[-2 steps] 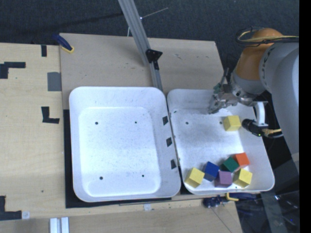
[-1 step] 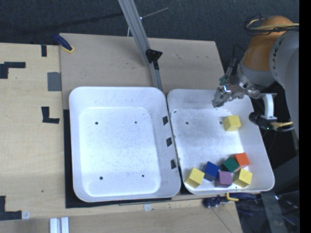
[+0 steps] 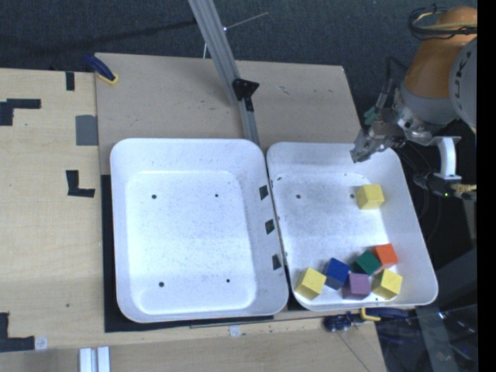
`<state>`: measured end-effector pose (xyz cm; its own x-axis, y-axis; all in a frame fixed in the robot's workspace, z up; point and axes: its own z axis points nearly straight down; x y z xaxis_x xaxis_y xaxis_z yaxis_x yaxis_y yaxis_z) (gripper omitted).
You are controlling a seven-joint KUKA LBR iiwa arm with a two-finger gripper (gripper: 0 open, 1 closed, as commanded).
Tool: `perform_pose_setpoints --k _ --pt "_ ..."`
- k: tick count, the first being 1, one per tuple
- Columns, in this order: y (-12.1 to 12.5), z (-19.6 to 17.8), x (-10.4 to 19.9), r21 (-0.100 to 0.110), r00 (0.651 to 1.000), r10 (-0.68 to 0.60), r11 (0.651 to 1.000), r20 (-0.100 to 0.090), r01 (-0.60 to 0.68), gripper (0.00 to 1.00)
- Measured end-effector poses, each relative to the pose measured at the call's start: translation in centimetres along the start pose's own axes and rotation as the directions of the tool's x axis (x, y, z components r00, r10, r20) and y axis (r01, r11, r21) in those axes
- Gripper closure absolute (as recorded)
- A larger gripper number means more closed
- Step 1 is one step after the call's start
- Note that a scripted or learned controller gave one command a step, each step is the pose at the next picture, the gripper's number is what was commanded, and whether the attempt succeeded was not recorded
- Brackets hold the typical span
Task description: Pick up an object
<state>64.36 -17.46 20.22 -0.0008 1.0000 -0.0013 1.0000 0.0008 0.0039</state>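
Arm (image 3: 449, 60) cut off at right edge; end effector (image 3: 364, 150) fingers too small to tell.

Pale wooden bench (image 3: 178, 103) with black tape marks, dark blue carpet (image 3: 93, 10) beyond, slanting metal pole (image 3: 213, 29).

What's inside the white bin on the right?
The right bin holds seven small blocks: one yellow block alone near the far side, and a cluster at the near edge: yellow, blue, purple, green, orange, yellow. Anything beneath the cluster is hidden.
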Motion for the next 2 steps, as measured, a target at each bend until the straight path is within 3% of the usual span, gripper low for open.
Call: perform_pose_setpoints --k 2 --pt "1.0 -8.0 0.1 0.004 1.000 -0.001 1.000 -0.001 0.001 1.00"
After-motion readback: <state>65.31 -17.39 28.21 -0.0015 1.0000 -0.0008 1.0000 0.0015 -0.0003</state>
